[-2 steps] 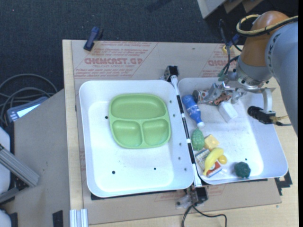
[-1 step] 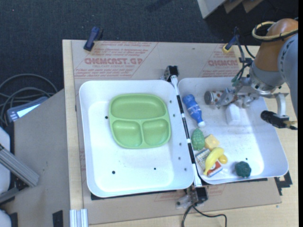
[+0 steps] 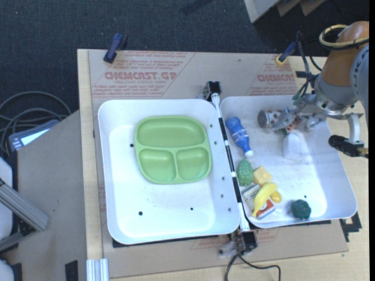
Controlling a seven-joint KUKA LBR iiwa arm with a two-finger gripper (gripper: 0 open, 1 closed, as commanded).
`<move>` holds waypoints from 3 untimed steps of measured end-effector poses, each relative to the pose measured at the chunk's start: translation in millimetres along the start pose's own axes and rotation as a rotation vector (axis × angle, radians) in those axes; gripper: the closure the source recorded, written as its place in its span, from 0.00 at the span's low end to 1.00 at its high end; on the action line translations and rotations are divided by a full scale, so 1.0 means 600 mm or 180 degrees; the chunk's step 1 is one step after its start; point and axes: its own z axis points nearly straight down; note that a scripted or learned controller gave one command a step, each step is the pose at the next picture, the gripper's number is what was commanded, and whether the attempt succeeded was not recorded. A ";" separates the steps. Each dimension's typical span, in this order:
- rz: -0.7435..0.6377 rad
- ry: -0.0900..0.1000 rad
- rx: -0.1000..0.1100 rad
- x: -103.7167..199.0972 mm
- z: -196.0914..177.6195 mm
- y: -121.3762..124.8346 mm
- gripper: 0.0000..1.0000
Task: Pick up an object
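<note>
The right bin (image 3: 337, 183) holds several small things. A blue bottle (image 3: 238, 133) lies near its left wall. Below the bottle sit a light green lumpy piece (image 3: 244, 172), a yellow block (image 3: 262, 175) and a yellow banana (image 3: 266, 193) on a flat card. A dark green piece (image 3: 300, 209) rests near the front rim. A silver can (image 3: 268, 119) lies on its side at the back. A white piece (image 3: 293, 145) stands in the middle. My gripper (image 3: 290, 120) hangs low at the back of this bin, just right of the can and above the white piece.
The left bin (image 3: 117, 157) carries a light green divided plate (image 3: 173, 149). The grey arm with its orange band (image 3: 345, 51) comes in over the right bin's back right corner. Blue clamps (image 3: 114, 47) sit on the board behind the bins.
</note>
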 end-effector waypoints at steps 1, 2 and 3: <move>-0.0027 0.0050 0.0035 -0.014 0.021 0.003 0.00; -0.0012 0.0038 0.0000 -0.014 0.020 0.005 0.00; 0.0000 0.0006 -0.0026 -0.019 0.005 0.005 1.00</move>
